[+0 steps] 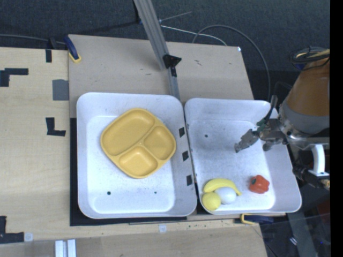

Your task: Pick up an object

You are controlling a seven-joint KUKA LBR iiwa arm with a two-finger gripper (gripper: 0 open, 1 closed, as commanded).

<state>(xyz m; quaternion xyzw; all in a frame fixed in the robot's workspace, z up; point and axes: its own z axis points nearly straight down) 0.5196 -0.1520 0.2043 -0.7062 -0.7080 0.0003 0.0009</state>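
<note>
Bench [118,68] carries two bins. Gripper [247,142] over right bin [225,111], toward right edge; finger spread indeterminate, nothing visibly held. Pepper [259,184], banana [221,185] near front edge. Step: approach. Next: shift frontward, descend onto pepper.

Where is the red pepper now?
The red pepper lies in the right bin, near its front right corner, right of the banana.

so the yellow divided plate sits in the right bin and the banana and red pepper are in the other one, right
Not quite: the camera view shows the yellow divided plate in the left bin. The banana and red pepper lie in the other one, the right bin.
</note>
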